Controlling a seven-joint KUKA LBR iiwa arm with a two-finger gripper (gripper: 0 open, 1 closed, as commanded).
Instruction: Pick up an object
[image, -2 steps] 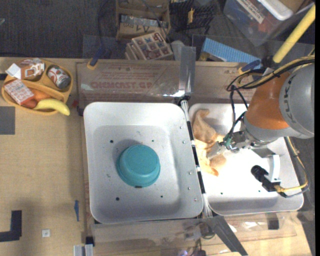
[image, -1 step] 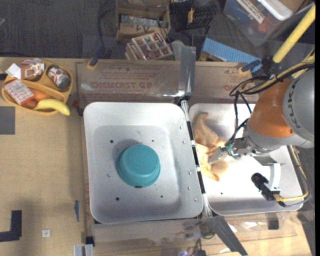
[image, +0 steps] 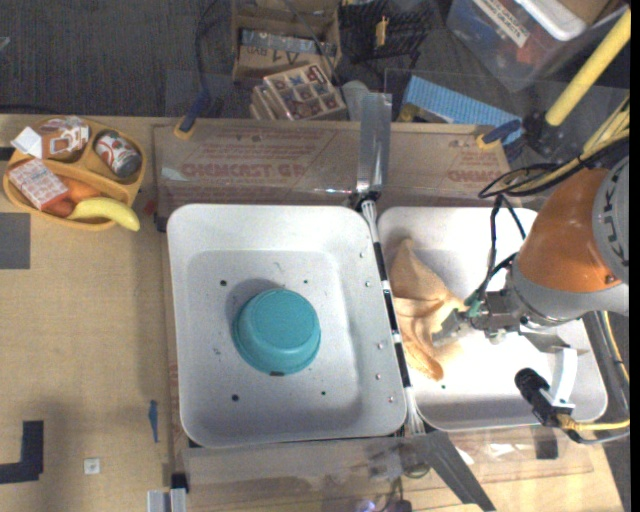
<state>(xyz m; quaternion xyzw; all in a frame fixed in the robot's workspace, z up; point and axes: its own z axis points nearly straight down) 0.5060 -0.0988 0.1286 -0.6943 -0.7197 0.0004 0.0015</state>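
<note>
the gripper (image: 452, 327) sat low in the right bin (image: 560, 400), its dark fingers pointing toward the divider between the bins. its tip was at or on the tan cloth-like object (image: 418, 290) that lay crumpled along the left wall of that bin. i could not tell how far apart the fingers were, nor whether any of the cloth was caught between them; the tip was small and blurred against the fabric. behind it the wrist ran back to the right into the grey arm (image: 560, 300) with its orange band (image: 575, 235), and black cables looped above it.

the tan object stretched from the upper left part of the right bin down toward its middle, with an orange-tinted edge at its lower end. in the left bin (image: 200, 240) a teal bowl (image: 278, 330) rested upside down near the centre of the floor, well apart from the arm.

both bins were shallow and white, side by side on a light wooden bench (image: 80, 340). a cardboard panel (image: 260, 165) with red lettering stood along the far side of the bins. at the bench's far left corner a yellow tray (image: 30, 195) held toy food, a banana (image: 105, 211) among it. beyond the bench the floor was dark and cluttered with boxes, a blue item (image: 450, 100) and a yellow pole (image: 595, 60).
</note>
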